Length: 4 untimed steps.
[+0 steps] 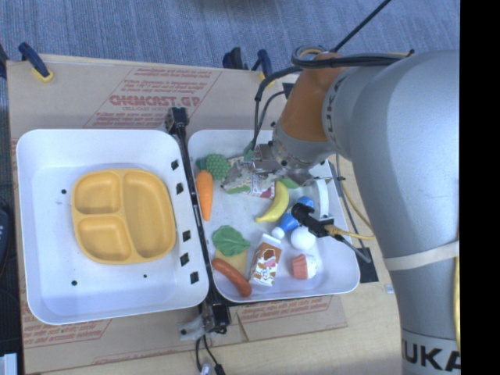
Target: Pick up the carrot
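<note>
Orange carrot [205, 194] lies left of the tool [251, 173], well apart. Its long axis runs near-to-far. Tool's state: cannot tell.

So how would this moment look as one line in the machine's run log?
task: pick up carrot | carrot: lying at right bin's left wall, untouched | end effector: low over bin's top middle, beside broccoli | yellow tray: left bin

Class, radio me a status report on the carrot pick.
Tool low in right bin, apart from carrot. Carrot lies by left wall, untouched. Broccoli touches its top.
</note>
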Motion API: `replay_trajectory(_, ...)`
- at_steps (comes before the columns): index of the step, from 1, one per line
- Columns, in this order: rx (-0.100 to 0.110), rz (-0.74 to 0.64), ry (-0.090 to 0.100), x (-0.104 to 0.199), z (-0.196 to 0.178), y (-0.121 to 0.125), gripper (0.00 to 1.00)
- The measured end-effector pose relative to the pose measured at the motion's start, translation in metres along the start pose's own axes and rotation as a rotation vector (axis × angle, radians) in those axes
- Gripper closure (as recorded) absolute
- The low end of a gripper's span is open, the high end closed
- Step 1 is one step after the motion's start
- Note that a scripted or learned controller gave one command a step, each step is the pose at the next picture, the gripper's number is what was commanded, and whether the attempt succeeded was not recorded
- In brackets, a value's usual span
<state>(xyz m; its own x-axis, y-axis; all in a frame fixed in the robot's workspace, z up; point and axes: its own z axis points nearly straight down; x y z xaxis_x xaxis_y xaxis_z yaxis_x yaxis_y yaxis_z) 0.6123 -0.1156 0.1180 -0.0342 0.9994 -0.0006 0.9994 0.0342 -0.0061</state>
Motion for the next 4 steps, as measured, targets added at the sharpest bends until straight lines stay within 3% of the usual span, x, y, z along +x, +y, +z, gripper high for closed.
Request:
replay_trajectory(1, -0.002, 0.201, 0.002, 0.081, -0.074, 0.011, 0.0)
replay_trajectory(2, 0.002, 0.371, 0.002, 0.064, -0.073, 0.002, 0.0)
replay_trajectory(3, -0.003, 0.255, 0.002, 0.092, -0.073, 0.012, 0.0)
replay_trajectory(4, -0.003, 0.404, 0.001, 0.064, -0.073, 0.007, 0.0)
